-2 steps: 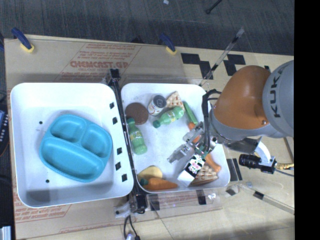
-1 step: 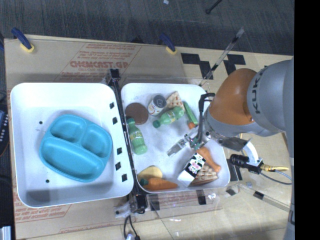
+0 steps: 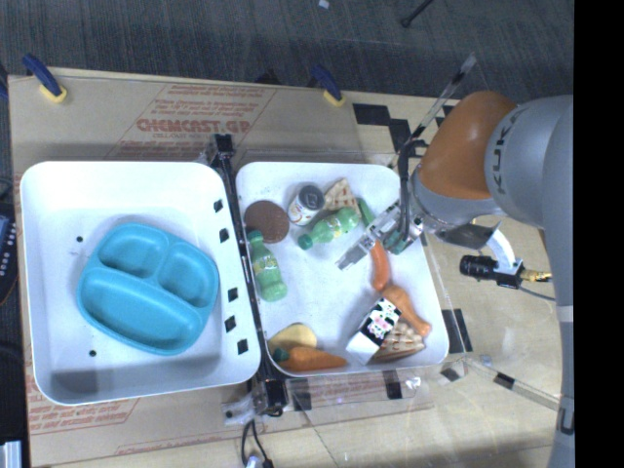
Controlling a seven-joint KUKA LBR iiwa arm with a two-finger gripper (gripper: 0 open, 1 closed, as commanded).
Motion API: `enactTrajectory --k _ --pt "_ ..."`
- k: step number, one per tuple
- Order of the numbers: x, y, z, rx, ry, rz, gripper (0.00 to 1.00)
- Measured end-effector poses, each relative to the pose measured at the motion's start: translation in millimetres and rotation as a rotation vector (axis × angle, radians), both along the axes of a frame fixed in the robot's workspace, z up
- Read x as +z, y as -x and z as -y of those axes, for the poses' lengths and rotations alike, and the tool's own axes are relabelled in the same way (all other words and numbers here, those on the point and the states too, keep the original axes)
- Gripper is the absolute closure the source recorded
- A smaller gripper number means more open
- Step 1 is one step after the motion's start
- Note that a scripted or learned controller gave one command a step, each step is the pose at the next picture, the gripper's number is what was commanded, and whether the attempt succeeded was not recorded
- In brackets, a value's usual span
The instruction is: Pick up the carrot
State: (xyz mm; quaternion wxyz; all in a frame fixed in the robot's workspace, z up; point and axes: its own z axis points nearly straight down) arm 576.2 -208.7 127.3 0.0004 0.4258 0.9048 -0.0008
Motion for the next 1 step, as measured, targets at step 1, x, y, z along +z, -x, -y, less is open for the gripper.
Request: enactTrajectory --k 1 --pt "-24.7 -5.4 0.7 0.001 0.001 -0.005 0.0"
